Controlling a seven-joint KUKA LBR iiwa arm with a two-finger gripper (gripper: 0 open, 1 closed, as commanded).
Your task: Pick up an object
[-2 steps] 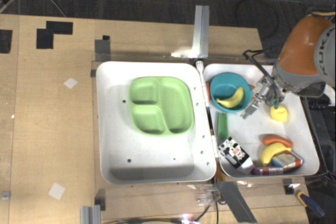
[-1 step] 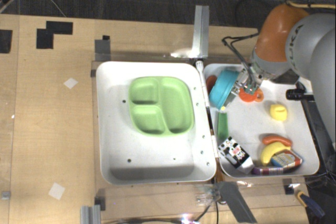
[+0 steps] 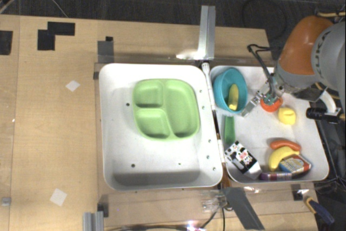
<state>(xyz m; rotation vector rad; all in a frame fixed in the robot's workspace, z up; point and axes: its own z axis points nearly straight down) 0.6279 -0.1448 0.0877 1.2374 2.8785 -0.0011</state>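
My gripper (image 3: 254,104) hangs low over the upper part of the right bin (image 3: 319,162), just right of a blue bowl (image 3: 223,85) that holds a yellow piece (image 3: 233,97). A small orange-red object (image 3: 269,103) lies right beside the gripper's tip, partly covered by it. A yellow lemon (image 3: 287,116) rests a little further right. Along the bin's near side lie a red sausage (image 3: 285,144), a banana (image 3: 278,157), a small colourful box (image 3: 295,165), a black-and-white toy (image 3: 240,157) and a green stick (image 3: 229,130).
The left bin (image 3: 116,132) holds a green divided plate (image 3: 165,108). A metal post (image 3: 207,30) stands behind the wall between the bins. The grey arm with its orange band (image 3: 303,48) comes in over the right bin's far right corner.
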